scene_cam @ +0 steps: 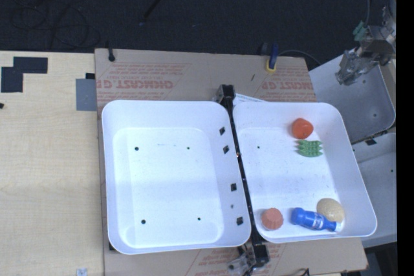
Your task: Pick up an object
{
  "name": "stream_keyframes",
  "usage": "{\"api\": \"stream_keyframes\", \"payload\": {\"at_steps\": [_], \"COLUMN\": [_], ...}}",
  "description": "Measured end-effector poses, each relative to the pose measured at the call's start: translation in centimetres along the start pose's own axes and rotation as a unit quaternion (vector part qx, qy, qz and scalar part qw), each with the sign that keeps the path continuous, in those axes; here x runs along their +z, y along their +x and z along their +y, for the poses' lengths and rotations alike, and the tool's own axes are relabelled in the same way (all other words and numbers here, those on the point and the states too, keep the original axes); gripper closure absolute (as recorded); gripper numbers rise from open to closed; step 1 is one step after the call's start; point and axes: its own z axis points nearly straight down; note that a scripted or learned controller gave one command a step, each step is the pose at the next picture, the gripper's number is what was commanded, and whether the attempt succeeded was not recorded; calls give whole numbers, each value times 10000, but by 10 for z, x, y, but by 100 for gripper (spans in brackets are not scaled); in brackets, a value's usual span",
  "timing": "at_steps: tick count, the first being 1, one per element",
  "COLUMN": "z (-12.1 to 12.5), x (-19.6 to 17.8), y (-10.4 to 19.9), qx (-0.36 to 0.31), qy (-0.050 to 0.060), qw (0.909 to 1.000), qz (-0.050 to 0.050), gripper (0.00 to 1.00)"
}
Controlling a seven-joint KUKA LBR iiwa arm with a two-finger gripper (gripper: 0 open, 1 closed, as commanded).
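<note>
Gripper (352,68) sits at upper right, off the bins and beyond the right bin's (349,139) far corner; too small and blurred to tell its state, nothing seen in it. Right bin contents: orange-red ball (301,128) near the far wall with a green ridged piece (310,149) just below it; along the near wall a pinkish-red round object (272,218), a blue bottle (313,220) lying flat, and a tan ball (330,209) touching the bottle. Left bin (110,139) lies alongside, the two joined at a black clip strip (234,165).
</note>
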Motion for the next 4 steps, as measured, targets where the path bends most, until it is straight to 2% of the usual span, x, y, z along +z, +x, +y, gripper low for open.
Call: {"api": "stream_keyframes", "payload": {"at_steps": [1, 2, 3, 4], "z": [1, 0, 0, 0], "x": [-10, -3, -14, -32], "y": [18, -40, -37, -18], "qx": [-1, 30, 9, 1], "qy": [-26, -18, -28, -32], "qw": [10000, 10000, 10000, 10000], "qz": [-6, -18, -9, -5], "gripper": [100, 100, 100, 100]}}
